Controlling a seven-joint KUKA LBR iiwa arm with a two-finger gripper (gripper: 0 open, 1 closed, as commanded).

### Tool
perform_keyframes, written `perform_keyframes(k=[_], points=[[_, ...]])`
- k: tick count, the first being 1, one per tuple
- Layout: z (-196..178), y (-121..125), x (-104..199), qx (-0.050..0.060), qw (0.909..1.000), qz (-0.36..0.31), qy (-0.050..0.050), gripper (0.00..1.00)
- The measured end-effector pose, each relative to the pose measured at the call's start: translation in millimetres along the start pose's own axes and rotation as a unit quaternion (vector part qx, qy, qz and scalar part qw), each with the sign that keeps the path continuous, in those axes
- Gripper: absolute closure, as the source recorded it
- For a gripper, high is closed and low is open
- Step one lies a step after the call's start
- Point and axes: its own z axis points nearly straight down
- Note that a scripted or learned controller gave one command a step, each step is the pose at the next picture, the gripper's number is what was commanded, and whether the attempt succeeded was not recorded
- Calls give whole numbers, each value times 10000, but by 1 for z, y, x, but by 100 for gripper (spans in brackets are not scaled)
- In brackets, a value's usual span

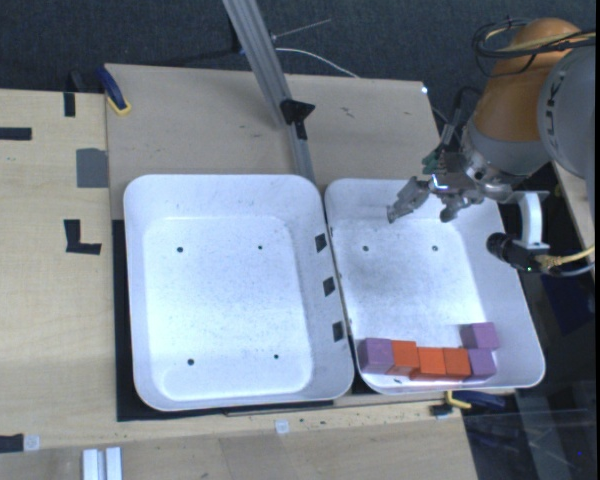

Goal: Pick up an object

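Several blocks lie along the near wall of the right bin (500,288): a purple block (377,353) at the left, orange blocks (428,360) in the middle, and purple blocks (480,348) at the right. My gripper (422,205) hangs over the far end of that bin, well away from the blocks. Its two fingers are spread apart and hold nothing.
The left bin (140,268) sits beside the right one, with black clips along the shared wall. A slanted metal rail (265,63) rises behind the bins. A blue and yellow clamp (115,93) sits at the board's far left corner.
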Motion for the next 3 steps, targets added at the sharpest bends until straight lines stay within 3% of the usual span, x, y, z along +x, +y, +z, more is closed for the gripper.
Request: perform_keyframes(k=[1, 2, 3], points=[[-68, -4, 0, -38, 10000, 1, -6, 0], [-6, 55, 113, 7, 10000, -31, 6, 0], [21, 65, 189, 6, 10000, -30, 3, 0]])
